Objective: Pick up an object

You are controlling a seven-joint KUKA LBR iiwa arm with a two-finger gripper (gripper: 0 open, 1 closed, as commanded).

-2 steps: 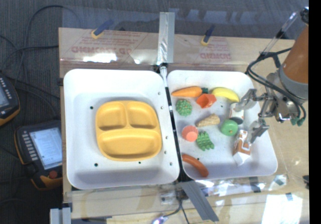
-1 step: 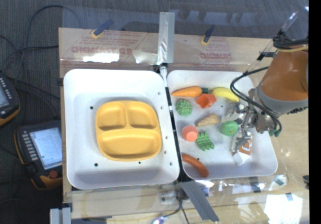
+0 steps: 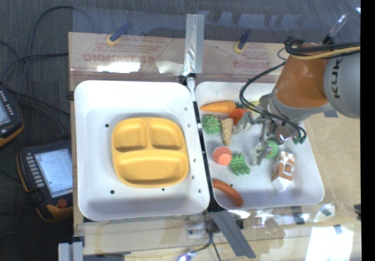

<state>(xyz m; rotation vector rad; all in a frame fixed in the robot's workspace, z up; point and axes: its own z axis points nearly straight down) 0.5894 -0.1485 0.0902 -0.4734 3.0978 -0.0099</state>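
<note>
The hand (image 3: 266, 150) is hanging low over the right bin (image 3: 313, 192), at the frame's centre right, its fingers set narrowly around a small green piece (image 3: 270, 150), though whether they are gripping it I cannot tell. A good lift calls for closing squarely and rising straight, clear of the carton (image 3: 283, 171) just beside it.

Tray (image 3: 150, 150) in left bin (image 3: 88, 137); toys in right bin (image 3: 307, 186)
</note>
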